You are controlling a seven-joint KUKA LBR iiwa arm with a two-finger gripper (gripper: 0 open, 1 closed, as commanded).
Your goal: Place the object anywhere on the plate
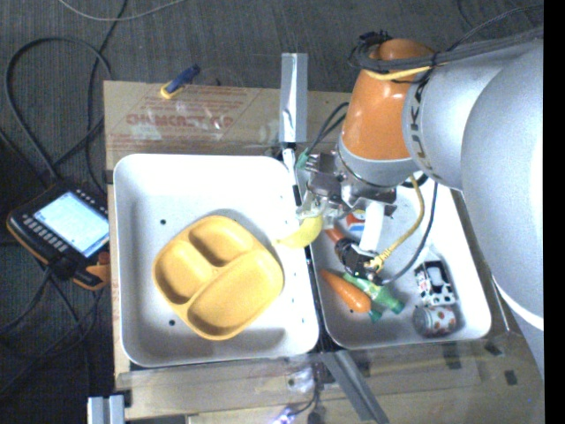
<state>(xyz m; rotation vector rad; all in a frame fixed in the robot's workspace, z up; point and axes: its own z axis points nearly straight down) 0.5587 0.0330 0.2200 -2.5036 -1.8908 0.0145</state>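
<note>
A yellow divided plate [219, 275] lies in the left white bin [141, 193], toward its front. My gripper [311, 208] hangs over the rim between the two bins, just right of the plate's far edge. A small curved yellow object [300, 231], like a banana, sits between the fingertips and pokes out below them toward the plate, so the gripper is shut on it. The object hovers at the plate's upper right corner, above the left bin's right wall. The arm's orange band [381, 104] and grey body cover the right bin's far side.
The right bin [472, 312] holds an orange carrot [345, 291] with a green top [384, 304], a grey speckled item [434, 318], a small white-and-black item [433, 279] and a red-and-white piece [351, 226] under the wrist. A handheld screen [62, 225] lies left of the bench.
</note>
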